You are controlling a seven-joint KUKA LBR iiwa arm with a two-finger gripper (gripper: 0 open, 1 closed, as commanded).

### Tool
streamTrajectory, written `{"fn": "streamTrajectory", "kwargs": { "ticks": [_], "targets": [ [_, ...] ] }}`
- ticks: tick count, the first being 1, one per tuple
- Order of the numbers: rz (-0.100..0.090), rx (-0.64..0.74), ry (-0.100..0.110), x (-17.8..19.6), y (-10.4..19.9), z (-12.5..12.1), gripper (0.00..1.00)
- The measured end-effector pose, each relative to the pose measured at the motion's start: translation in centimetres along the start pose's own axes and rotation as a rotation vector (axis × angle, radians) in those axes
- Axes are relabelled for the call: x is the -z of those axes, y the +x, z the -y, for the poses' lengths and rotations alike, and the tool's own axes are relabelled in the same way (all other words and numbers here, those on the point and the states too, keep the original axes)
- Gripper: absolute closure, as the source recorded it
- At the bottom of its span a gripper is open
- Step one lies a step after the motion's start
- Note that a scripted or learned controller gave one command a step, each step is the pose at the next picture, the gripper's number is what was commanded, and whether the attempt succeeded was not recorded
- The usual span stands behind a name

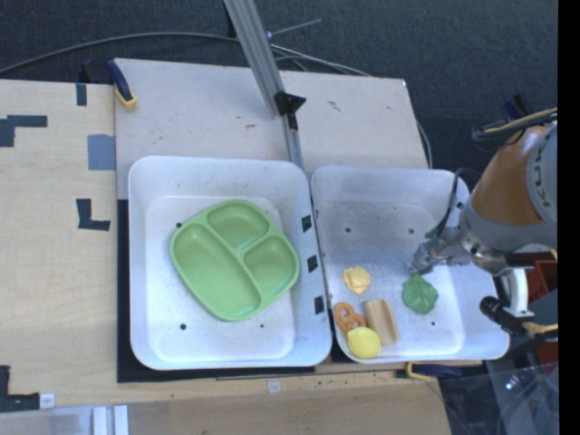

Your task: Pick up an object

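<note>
In the right bin (pixel 381 198) lie a green leafy toy (pixel 420 294), a pale yellow chunk (pixel 357 279), a tan bread-like piece (pixel 381 321), a small orange pretzel shape (pixel 346 314) and a yellow lemon (pixel 363 343). My gripper (pixel 426 257) hangs low at the bin's right side, just above the green leafy toy and close to it. The grey arm with its orange band (pixel 507 184) comes in from the right.
The left bin (pixel 145 243) holds a green divided plate (pixel 235 257). A grey metal bar (pixel 258 43) slants down from the top to the gap between the bins. Cables run across the dark floor behind the bench.
</note>
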State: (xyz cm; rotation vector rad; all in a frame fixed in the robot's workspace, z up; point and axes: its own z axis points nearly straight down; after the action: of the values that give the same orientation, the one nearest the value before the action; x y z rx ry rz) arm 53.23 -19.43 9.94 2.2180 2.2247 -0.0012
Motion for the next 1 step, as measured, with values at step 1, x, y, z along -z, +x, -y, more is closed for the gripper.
{"fn": "streamTrajectory", "kwargs": {
  "ticks": [1],
  "targets": [
    [0.000, -0.001, -0.003, 4.33, 0.19, -0.61, 1.00]
  ]
}}
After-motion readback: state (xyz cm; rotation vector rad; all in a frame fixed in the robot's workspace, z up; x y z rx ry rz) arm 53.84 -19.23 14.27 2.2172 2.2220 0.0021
